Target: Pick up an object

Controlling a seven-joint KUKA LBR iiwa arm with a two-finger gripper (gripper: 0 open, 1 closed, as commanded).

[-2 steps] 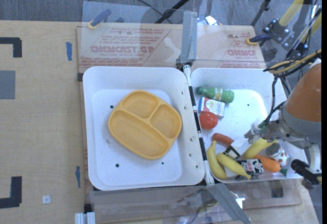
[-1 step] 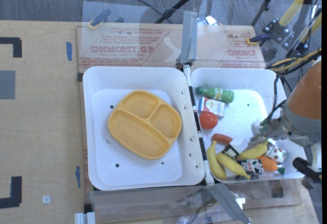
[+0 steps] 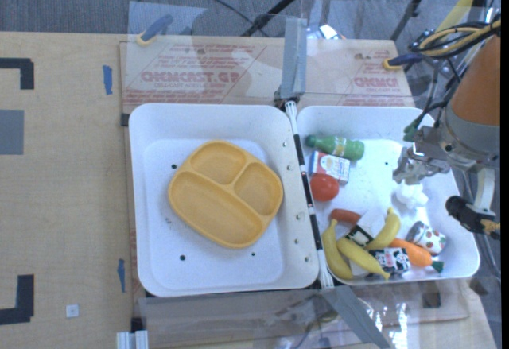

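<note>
My gripper (image 3: pixel 412 171) hangs over the right part of the right bin (image 3: pixel 461 264), just above a small white object (image 3: pixel 411 197). Whether it touches that object is unclear. Nothing shows held in it. The bin also holds a green bottle (image 3: pixel 337 147), a red and white carton (image 3: pixel 331 168), a red tomato (image 3: pixel 324 187), a red sausage-like piece (image 3: pixel 344 216), yellow bananas (image 3: pixel 348 253), an orange carrot (image 3: pixel 418 253), a black and white spotted toy (image 3: pixel 392 261) and a white toy with red spots (image 3: pixel 432 240).
The left bin (image 3: pixel 151 149) holds a yellow divided plate (image 3: pixel 226 192). A raised divider (image 3: pixel 301 180) runs between the two bins. Cables and the grey arm with its orange band (image 3: pixel 477 93) crowd the right edge. Clear plastic sheets (image 3: pixel 207 73) lie behind the bins.
</note>
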